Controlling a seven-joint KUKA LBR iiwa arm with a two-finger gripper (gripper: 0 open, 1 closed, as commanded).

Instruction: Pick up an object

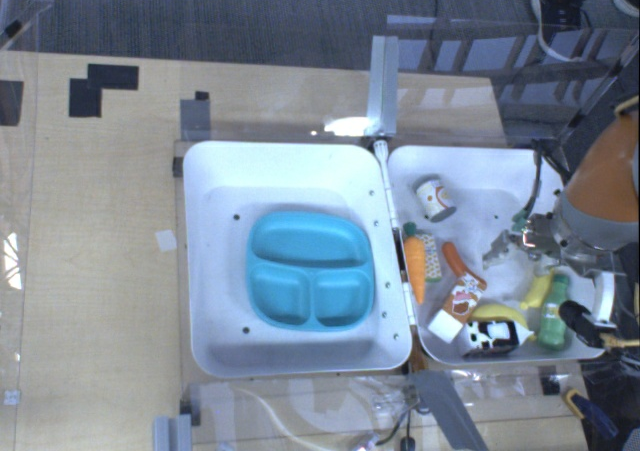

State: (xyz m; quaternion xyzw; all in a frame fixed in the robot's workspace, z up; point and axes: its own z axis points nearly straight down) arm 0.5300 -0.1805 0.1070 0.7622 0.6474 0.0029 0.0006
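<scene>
Nearest the lens, 2 white bins sat side by side: a blue tray (308, 269) left, clutter right. Above that pile the gripper (522, 236) hovered, whether open or closed I cannot tell. Best to descend squarely on the isolated sausage (455, 259), avoiding neighbours.

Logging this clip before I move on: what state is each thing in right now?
Blue tray: lying flat in the left bin, compartments bare.
Small cup: tipped on its side, right bin.
Carrot: lying against the divider.
Banana: lying among the toys.
Green bottle: lying down.
Claw: above the right bin, holding nothing visible.
</scene>
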